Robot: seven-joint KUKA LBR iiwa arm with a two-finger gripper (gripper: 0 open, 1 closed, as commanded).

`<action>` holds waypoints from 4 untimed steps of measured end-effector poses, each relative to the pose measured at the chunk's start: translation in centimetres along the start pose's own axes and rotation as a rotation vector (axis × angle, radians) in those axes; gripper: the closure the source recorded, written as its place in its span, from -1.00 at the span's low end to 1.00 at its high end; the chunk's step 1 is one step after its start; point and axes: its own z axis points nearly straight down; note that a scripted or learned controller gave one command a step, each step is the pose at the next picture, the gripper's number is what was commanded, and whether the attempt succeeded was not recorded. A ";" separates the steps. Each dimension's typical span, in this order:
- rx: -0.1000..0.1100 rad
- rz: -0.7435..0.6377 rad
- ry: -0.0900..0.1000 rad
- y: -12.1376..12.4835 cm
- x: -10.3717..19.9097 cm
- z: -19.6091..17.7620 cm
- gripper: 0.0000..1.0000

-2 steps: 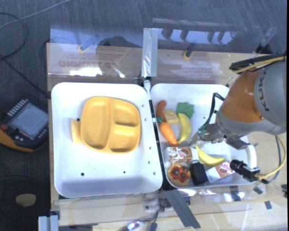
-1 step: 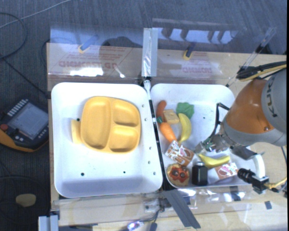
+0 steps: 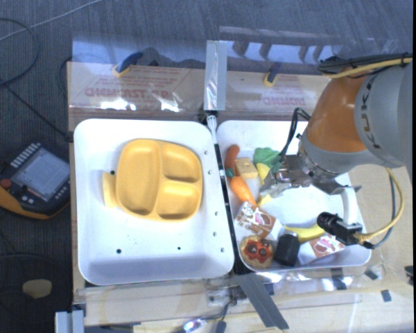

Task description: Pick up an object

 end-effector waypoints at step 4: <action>-0.001 -0.094 -0.002 8.2 1.7 -2.7 1.00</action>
